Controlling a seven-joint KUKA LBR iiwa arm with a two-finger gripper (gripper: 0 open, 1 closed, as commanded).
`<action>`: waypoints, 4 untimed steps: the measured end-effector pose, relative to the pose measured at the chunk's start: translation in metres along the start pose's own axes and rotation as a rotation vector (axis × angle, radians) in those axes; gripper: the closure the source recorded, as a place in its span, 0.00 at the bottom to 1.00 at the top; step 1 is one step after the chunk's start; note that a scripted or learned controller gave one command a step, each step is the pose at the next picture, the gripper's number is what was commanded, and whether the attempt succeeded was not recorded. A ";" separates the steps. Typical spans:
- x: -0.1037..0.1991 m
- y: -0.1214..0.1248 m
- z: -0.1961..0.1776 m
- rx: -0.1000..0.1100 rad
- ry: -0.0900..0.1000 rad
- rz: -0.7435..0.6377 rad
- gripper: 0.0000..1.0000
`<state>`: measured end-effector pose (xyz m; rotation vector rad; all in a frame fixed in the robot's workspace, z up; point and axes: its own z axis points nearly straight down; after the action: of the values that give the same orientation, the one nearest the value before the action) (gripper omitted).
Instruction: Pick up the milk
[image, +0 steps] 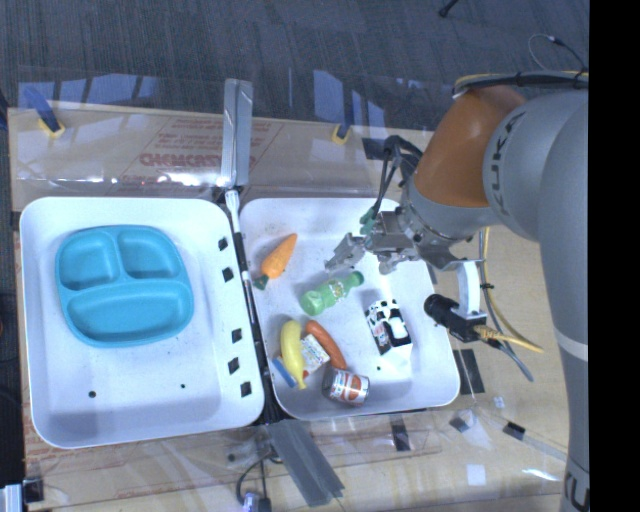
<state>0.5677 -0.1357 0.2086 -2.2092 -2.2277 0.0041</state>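
Note:
The milk (388, 326) is a small carton with black and white cow patches, lying in the right part of the right bin (436, 372). My gripper (362, 262) hangs over the upper middle of that bin, above and a little left of the milk and apart from it. Its two fingers stand spread, open, with nothing between them. A green bottle (333, 292) lies just below the left fingertip.
Also in the right bin are a carrot (279, 255), a banana (290, 348), a red sausage (327, 343), a small packet (313, 353) and a can (347, 386). The left bin (130, 400) holds a blue divided plate (122, 282).

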 end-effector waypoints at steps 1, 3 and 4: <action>-0.016 -0.051 0.001 -0.001 -0.001 0.073 0.00; -0.059 -0.064 -0.051 -0.004 -0.002 -0.133 0.00; -0.024 -0.012 -0.031 -0.002 -0.001 0.219 0.00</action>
<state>0.5557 -0.1600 0.2402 -2.4408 -1.9749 0.0033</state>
